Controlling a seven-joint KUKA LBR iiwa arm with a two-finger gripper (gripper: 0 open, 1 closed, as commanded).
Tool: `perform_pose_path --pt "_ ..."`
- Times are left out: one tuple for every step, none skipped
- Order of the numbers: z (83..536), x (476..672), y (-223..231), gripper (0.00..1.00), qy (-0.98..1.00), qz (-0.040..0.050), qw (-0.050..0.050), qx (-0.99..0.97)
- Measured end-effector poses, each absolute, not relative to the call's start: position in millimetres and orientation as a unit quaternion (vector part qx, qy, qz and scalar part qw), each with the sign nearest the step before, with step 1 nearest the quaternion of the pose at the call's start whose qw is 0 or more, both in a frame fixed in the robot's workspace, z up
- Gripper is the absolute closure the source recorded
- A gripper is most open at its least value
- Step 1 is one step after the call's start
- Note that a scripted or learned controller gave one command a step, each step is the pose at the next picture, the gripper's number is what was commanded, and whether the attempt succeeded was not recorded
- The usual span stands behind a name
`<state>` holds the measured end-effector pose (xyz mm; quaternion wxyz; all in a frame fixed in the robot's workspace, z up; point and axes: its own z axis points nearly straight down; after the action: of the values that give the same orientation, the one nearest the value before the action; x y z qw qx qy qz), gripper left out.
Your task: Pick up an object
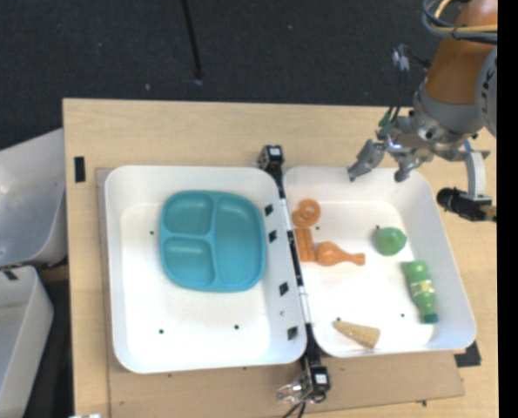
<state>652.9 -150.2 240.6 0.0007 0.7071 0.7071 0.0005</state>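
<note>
1 arm at right bin's point(433, 203) far edge, gripper point(382, 165) spread, nothing held

End effector point(382, 165) open, fingers spread

Pincer point(382, 165) spread wide over right bin point(446, 233) back edge, nothing held.

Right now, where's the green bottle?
In the camera view, the green bottle lies in the right bin near its right wall, just below the green ball and up-right of the cone.
</note>
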Motion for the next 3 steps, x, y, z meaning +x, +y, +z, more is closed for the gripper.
perform_pose_path --pt "191.9 659.1 -159.0 0.00 0.707 -0.0018 0.000 0.708" --pt "146.9 666.0 -160.1 0.00 0.708 -0.0018 0.000 0.706" --pt "98.6 665.4 -161.4 0.00 0.708 -0.0017 0.000 0.706"
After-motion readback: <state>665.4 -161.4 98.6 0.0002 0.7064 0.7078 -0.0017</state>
